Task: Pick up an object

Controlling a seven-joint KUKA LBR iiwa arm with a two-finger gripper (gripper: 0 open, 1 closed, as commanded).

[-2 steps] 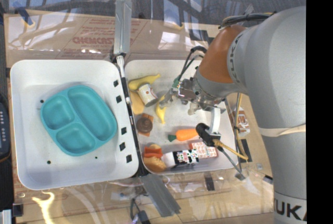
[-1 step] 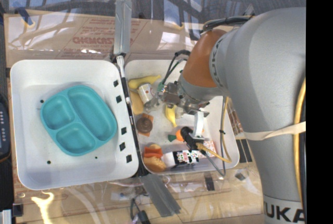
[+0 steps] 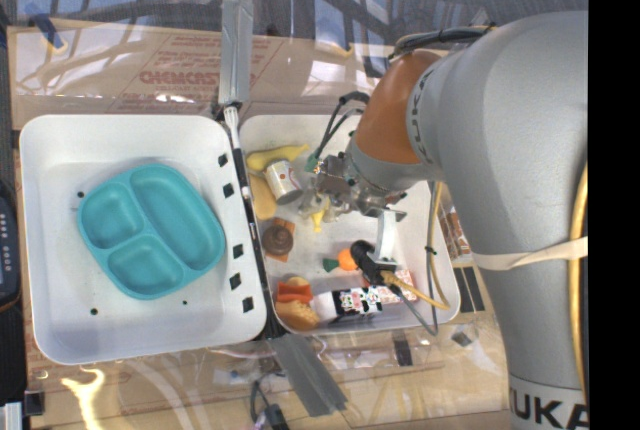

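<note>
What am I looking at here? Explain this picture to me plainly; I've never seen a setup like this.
One camera looks down at a slant on a bench with two shallow white bins. The big grey shape on the right is a robot arm with an orange band; its gripper reaches into the right bin. That bin holds small items: a yellow banana-like toy, a small can, a brown round piece, something orange. The left bin holds a teal divided plate. Whether the gripper holds anything is unclear.
</note>
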